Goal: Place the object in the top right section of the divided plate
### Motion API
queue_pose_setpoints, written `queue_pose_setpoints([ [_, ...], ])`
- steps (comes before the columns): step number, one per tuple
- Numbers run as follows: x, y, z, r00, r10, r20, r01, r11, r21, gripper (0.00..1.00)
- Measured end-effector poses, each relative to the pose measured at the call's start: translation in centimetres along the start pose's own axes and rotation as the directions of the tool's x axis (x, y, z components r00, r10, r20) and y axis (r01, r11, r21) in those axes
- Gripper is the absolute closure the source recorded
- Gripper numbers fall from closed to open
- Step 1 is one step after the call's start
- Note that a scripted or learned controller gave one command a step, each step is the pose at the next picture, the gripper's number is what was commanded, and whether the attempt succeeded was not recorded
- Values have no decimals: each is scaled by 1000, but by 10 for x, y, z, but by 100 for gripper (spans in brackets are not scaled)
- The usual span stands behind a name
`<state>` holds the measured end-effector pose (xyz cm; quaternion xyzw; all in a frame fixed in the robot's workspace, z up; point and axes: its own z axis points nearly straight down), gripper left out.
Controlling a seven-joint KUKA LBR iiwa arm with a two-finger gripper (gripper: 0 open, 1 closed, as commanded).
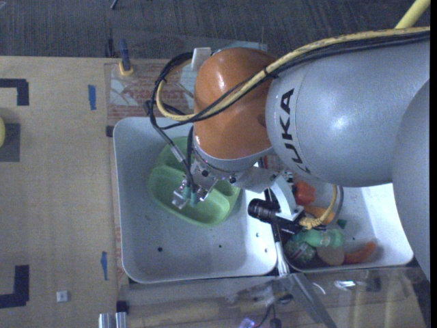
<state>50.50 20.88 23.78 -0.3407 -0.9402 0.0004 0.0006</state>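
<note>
A light green divided plate [164,180] lies in the left white bin [136,203], partly covered by the arm. My gripper [188,195] hangs low over the plate's right part, its metal fingertips close to the plate's surface. The orange wrist band and grey arm hide the far side of the plate. I cannot make out any object between the fingertips.
The right bin [382,210] holds several toy items: an orange piece [358,251], a green one [311,240], a red-orange one [305,192] and a dark round one [298,250]. The arm's bulk covers the upper right. Wooden bench with blue tape marks lies to the left.
</note>
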Motion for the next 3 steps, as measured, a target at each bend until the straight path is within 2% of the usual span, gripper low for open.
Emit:
queue_pose_setpoints([
  [1, -51, -47, 8, 999, 38, -1, -38, 999, 2, 100],
  [2, -20, 14, -41, 999, -50, 2, 50, 999, -3, 100],
  [3, -78, -27, -30, 990, -139, 0, 139, 990, 0, 100],
])
